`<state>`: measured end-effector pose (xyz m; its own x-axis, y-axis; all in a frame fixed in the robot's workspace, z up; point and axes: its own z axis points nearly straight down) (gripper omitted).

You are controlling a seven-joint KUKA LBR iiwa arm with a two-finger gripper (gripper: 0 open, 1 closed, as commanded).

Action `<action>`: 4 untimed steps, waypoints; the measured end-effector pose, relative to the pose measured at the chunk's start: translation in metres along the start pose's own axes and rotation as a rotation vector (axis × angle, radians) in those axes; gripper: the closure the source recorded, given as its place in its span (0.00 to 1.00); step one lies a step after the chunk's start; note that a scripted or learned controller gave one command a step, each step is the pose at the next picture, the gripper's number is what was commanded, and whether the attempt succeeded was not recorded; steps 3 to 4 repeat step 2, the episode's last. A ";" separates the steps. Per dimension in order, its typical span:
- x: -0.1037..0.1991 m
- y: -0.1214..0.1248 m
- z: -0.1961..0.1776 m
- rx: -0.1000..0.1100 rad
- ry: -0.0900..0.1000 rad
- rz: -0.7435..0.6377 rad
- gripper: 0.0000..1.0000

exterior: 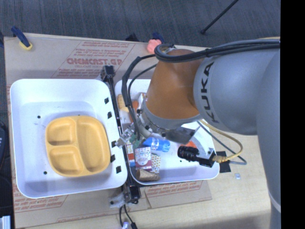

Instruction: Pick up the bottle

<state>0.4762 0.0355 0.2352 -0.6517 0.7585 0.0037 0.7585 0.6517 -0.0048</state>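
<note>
A small clear bottle with a blue cap and label [156,145] lies on its side in the right bin [205,173], near the bin's left wall. The grey arm with its orange band hangs low over this bin and covers most of it. My gripper [135,136] is down at the bottle's left end, close to the bin's left wall. Whether anything sits between its fingers is hidden by the wrist.
A yellow divided tray [76,144] lies in the left bin [28,94]. In the right bin, a red and white packet [144,159] and a brown item [147,174] lie just below the bottle. An orange item [123,101] peeks out beside the arm.
</note>
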 end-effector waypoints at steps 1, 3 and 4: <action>0.046 0.040 -0.017 -0.003 -0.003 0.038 1.00; 0.009 0.008 -0.028 -0.004 -0.005 -0.152 1.00; 0.009 0.008 -0.028 -0.004 -0.005 -0.152 1.00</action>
